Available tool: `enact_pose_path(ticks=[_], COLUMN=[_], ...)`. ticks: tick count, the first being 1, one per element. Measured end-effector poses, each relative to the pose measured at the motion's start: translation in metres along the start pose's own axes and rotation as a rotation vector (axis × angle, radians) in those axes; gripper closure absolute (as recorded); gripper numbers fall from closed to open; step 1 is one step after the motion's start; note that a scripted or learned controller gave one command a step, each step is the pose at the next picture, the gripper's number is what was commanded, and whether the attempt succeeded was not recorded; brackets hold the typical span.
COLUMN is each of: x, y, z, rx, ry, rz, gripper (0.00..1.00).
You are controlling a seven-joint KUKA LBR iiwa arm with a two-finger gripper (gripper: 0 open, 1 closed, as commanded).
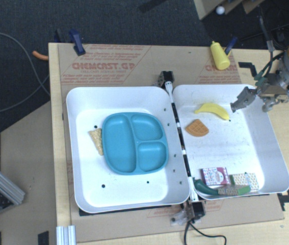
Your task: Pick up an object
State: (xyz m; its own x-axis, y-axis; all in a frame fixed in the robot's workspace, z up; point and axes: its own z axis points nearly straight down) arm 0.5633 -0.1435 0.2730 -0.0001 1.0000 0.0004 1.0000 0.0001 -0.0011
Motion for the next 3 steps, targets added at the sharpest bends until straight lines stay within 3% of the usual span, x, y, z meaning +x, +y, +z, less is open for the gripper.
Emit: enact_pose_path(ticks=[1,2,3], x=[0.001,0.027,0.051], y=[0.065,0.1,0.041], z=[0.135,0.189,0.189], rx=[0.003,-0.002,0.001], ry=[0.001,0.0,0.001], rz=[-0.001,-0.001,0.0], gripper=[0.0,0.0,0.0])
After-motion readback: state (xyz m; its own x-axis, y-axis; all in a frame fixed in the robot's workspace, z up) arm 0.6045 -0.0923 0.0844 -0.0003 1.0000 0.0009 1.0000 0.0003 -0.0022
